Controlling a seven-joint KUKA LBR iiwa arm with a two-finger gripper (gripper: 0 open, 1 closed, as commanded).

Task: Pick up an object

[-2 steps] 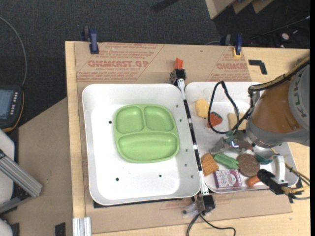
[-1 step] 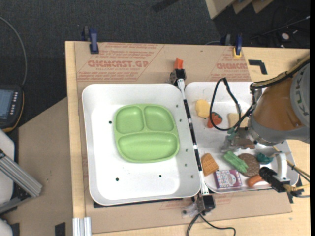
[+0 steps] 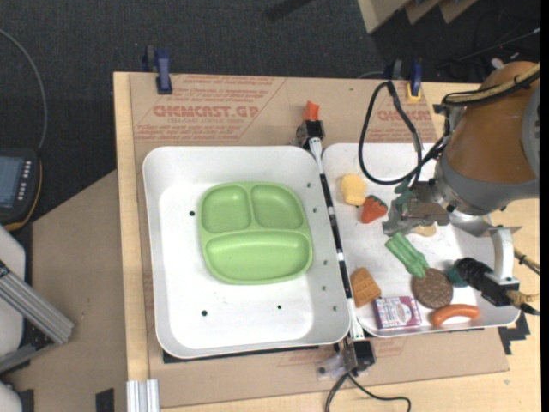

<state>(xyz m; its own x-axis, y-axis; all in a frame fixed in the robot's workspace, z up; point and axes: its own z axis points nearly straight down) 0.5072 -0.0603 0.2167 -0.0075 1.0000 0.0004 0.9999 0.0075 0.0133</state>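
White right bin is our landmark | near edge: orange carrot, purple box | mid: green pickle | gripper low beyond pickle, grip unclear | we judge nothing lifted, pick pending

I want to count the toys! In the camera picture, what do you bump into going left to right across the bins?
Green divided plate → yellow piece → red piece → green pickle-like toy → round brown cookie.
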